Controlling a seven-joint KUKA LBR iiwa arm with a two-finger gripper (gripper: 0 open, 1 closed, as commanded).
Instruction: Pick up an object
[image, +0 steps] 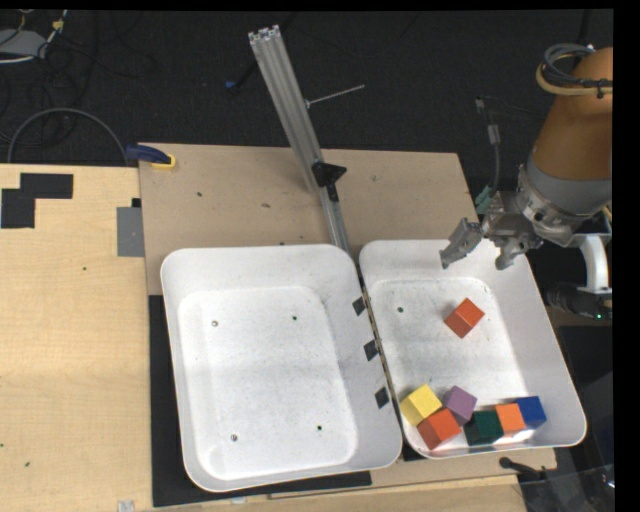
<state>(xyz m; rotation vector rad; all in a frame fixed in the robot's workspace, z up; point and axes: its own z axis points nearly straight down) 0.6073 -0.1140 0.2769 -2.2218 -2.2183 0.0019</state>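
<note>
A red-orange cube (464, 318) lies alone in the upper middle of the right bin (545, 330). Along that bin's near edge sit several cubes: yellow (422, 403), purple (460, 402), red (438, 428), dark green (484, 427), orange (511, 417) and blue (532, 410). My gripper (485, 248) hangs over the far rim of the right bin, up and slightly right of the lone red-orange cube. Its two fingers are spread apart with nothing between them.
The left bin (200, 280) lies beside the right one, with black clips (368, 348) along the shared edge. A slanted aluminium bar (298, 130) rises behind the bins. The arm's orange band (575, 120) stands at the right.
</note>
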